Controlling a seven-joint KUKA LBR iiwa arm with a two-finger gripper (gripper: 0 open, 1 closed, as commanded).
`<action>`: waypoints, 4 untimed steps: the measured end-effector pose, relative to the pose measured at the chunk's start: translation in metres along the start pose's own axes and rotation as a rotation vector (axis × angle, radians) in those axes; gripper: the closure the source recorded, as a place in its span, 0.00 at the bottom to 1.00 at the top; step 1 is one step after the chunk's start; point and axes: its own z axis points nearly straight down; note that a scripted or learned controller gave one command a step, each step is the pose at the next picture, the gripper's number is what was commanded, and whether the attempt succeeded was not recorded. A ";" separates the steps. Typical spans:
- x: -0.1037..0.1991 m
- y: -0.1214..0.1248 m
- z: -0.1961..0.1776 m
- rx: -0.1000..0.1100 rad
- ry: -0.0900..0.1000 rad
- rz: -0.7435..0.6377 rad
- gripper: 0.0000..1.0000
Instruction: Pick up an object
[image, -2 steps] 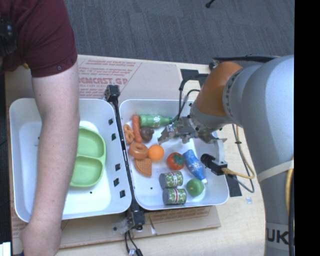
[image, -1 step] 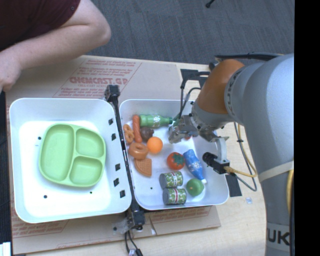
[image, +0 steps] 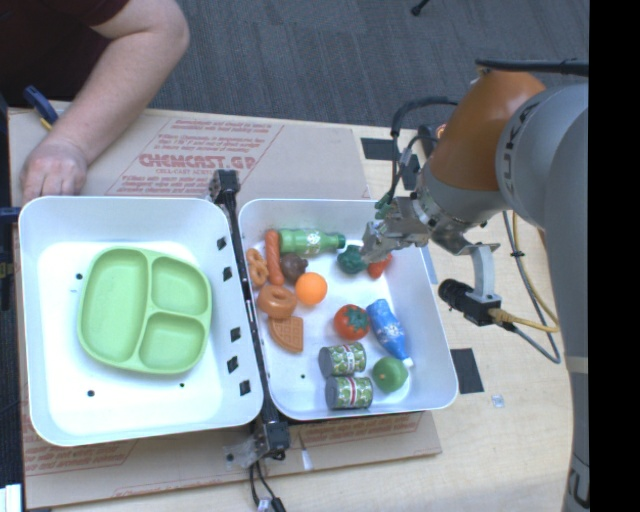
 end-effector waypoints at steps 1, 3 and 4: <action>0.042 0.018 0.128 0.003 -0.001 -0.002 1.00; 0.091 -0.009 -0.015 0.003 0.001 0.002 1.00; 0.110 -0.058 -0.039 0.002 0.001 0.000 1.00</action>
